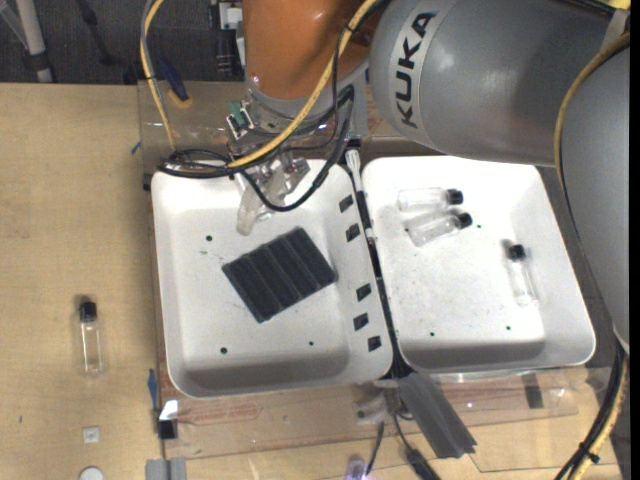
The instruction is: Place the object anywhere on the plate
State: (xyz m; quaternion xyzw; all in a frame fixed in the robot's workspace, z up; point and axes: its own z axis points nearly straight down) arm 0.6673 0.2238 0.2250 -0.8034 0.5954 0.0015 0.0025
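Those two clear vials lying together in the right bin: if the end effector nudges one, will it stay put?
Probably not. The two vials lie on their sides on the smooth right bin floor, so a nudge would likely roll them. They look like clear glass or plastic, so probably slippery and possibly fragile.

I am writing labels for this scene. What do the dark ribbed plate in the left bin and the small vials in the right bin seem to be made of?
The dark ribbed plate looks like matte black plastic or rubber: it shows parallel grooves and no shine. The vials seem to be clear glass or plastic with black caps: the white bin shows through them. Which one, the view leaves open.
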